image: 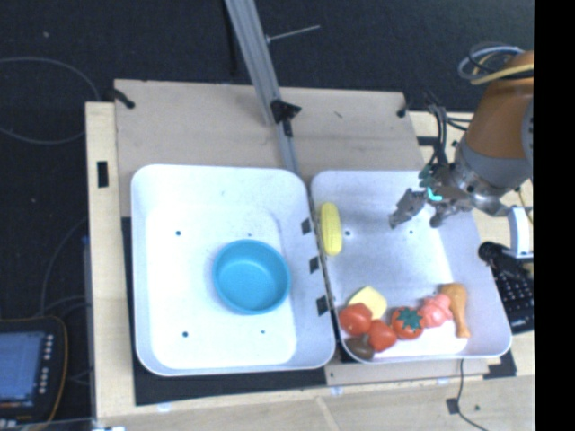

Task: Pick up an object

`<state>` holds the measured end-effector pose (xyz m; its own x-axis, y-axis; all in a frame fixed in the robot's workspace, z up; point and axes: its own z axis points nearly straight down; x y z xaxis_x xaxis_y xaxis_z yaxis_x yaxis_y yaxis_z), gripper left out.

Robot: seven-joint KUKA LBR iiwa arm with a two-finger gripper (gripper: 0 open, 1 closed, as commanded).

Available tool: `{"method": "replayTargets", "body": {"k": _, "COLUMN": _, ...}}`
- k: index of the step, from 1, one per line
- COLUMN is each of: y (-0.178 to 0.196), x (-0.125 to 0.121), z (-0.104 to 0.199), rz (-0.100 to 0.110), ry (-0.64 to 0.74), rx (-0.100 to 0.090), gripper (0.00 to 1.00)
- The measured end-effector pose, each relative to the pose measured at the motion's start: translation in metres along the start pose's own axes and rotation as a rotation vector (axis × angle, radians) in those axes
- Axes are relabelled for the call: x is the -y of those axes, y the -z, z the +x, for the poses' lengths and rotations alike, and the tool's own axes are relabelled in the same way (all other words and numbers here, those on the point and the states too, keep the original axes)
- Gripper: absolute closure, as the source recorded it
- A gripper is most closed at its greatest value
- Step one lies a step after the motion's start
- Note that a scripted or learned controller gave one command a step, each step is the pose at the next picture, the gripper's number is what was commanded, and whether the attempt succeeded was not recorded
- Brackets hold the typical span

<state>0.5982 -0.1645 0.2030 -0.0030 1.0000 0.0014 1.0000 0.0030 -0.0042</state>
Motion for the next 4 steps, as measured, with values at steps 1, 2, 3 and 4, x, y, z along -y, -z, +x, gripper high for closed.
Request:
{"method": "replayTargets", "body": {"k": 1, "y": 0.003, "x": -0.001, "z": 0.000, "rz": -0.006, "ry": 0.000, "rx": 0.001, "gripper": 0.00}}
{"method": "replayTargets", "body": {"k": 2, "y": -0.054, "x": -0.011, "z": -0.002, "rz": -0.001, "ry": 0.001, "rx": 0.004, "gripper": 0.00}}
{"method": "replayTargets", "body": {"k": 3, "y": -0.105, "x": -0.011, "z": -0.003, "rz": -0.002, "ry": -0.003, "rx": 0.004, "gripper": 0.00}}
{"method": "replayTargets", "body": {"k": 4, "y": -0.089, "x": -0.014, "z": -0.004, "rz": -0.015, "ry": -0.005, "rx": 0.006, "gripper": 1.00}}
